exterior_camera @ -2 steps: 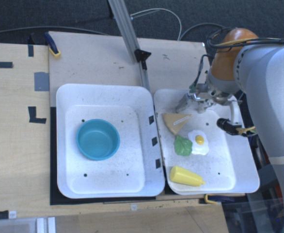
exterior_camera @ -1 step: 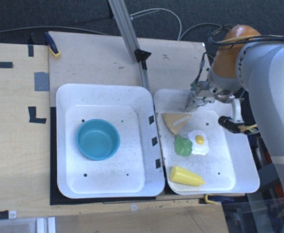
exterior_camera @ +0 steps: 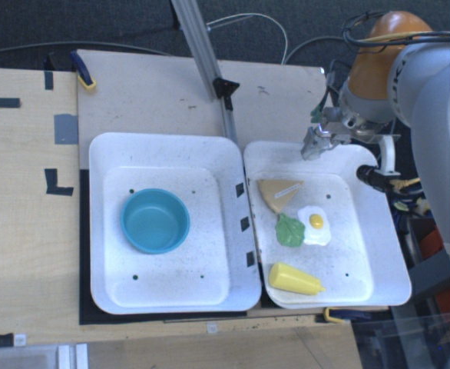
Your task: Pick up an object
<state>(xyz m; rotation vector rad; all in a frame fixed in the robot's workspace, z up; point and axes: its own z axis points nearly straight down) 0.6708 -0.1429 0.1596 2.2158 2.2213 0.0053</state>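
Objects for picking lie in the right-hand shallow white bin [exterior_camera: 378, 279]: a tan wedge of toy cheese [exterior_camera: 279, 194], a green leafy toy vegetable [exterior_camera: 289, 231], a white toy fried egg with a yellow yolk [exterior_camera: 315, 226] and a yellow toy corn cob [exterior_camera: 293, 280]. All four rest on the bin floor; the green piece touches the egg, the wedge sits just above them in view, and the cob lies apart near the front wall. The left-hand white bin [exterior_camera: 110, 283] holds a blue plastic bowl [exterior_camera: 155, 220].

The grey arm's gripper [exterior_camera: 314, 146] hangs over the far rim of the right bin, apart from every item. Whether its fingers are spread or pressed together cannot be told at this angle; nothing is visible between them.

Assessment: no item is lifted or gripped. Approach, descent, closure and lift all remain outstanding. The wedge is the nearest candidate.
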